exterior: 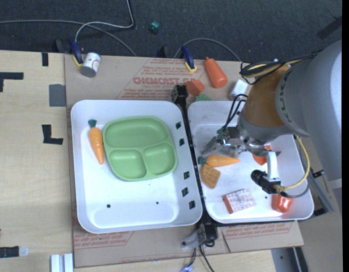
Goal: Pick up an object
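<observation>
My gripper [223, 141] hangs low over the left half of the right bin [299, 211], under the grey arm with its orange band. Just below it lies an orange carrot [222, 161], close to the gripper's tip or touching it. A tan waffle-like piece [210, 176] sits below the carrot near the bin's left wall. A red and white packet [238, 200] lies near the front. A small orange-red item [281, 203] rests in the front right corner. Nothing shows as lifted.
The left bin [83, 197] holds a green divided plate [140, 148] and a second carrot [96, 143] at its left. Behind the bins lie an orange bottle shape [215, 72] and a white can [91, 64]. Cables and a black part [262, 178] hang by the wrist.
</observation>
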You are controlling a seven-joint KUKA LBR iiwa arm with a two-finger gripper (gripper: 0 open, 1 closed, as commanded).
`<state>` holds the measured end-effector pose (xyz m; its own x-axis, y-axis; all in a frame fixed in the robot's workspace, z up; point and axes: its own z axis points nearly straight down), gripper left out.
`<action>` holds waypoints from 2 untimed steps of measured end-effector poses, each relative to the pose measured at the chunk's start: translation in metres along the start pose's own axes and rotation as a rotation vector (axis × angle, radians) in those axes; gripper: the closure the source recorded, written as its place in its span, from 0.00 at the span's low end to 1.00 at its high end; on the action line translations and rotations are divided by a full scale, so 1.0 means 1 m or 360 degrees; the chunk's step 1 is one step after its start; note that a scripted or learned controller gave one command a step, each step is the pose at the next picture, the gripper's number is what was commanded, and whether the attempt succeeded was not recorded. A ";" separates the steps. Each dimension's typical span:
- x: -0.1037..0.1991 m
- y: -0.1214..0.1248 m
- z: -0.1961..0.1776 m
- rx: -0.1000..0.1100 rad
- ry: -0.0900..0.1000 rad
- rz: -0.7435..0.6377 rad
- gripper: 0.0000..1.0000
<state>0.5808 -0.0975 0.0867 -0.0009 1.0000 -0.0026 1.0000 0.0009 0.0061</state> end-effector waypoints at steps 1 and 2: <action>-0.034 0.076 -0.014 0.0008 0.0001 -0.0001 0.00; -0.085 0.010 -0.089 0.0009 0.0000 0.0002 0.00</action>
<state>0.5905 -0.1819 0.1763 0.0005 1.0000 -0.0024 1.0000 -0.0005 0.0005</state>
